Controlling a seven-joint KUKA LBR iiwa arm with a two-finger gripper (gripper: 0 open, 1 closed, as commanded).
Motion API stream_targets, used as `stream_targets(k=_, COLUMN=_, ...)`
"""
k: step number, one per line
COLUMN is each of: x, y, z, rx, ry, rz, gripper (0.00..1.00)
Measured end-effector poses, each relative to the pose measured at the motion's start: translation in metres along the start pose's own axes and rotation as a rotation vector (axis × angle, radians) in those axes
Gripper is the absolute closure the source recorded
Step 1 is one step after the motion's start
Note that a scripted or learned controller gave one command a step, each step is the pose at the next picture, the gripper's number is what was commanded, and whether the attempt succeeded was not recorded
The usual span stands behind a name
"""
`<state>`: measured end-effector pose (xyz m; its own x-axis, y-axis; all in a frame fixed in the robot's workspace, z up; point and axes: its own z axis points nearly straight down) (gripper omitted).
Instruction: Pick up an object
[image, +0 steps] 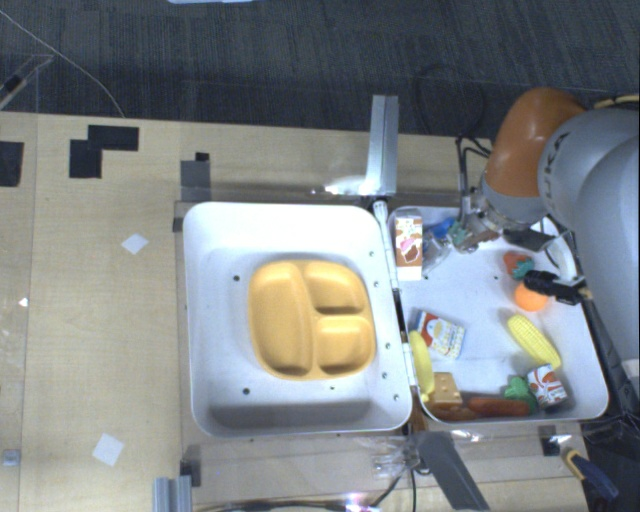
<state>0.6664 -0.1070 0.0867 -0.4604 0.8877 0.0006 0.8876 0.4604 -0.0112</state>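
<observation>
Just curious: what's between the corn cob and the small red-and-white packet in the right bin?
Bare white bin floor between the corn cob and packet, in the camera view.

Arm (590, 170) cropped at right edge; small blue item (437, 235) unidentifiable

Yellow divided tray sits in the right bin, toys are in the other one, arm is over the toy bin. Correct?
One thing is wrong: the yellow divided tray sits in the left bin, not the right. The toys, such as the corn cob, lie in the right bin, and the arm is over that bin. The camera view shows it.
</observation>
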Motion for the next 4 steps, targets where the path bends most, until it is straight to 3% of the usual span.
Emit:
stream_targets(k=1, x=0.018, y=-0.035, z=-0.028, rx=-0.018, ry=-0.008, rz=-0.183, gripper=0.00)
stream_targets(k=2, x=-0.008, y=-0.002, z=-0.003, rx=-0.012, ry=0.001, rz=0.070, gripper=0.00)
stream_targets(k=3, x=-0.010, y=-0.002, z=-0.015, rx=-0.015, ry=-0.006, rz=0.066, gripper=1.00)
stream_targets(k=4, x=0.050, y=0.031, z=-0.103, rx=-0.023, ry=0.000, rz=0.413, gripper=1.00)
